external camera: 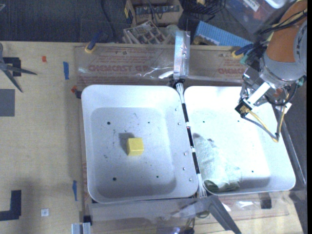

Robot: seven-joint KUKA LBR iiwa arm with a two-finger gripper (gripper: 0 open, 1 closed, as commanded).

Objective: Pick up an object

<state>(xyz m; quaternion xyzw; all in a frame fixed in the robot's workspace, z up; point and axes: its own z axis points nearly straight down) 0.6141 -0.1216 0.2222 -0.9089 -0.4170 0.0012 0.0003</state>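
On a pale wooden bench (44,145), a yellow cube (135,146) is laid near the middle of the left bin (97,96). It is well apart from the gripper (263,87), which is held above the far right corner of the right bin (253,145). Whether the gripper is open cannot be told.

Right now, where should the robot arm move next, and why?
Probably toward the rolled cloth in the right bin: the arm hangs over that bin's far corner, nearer to the cloth than to the yellow block in the left bin.
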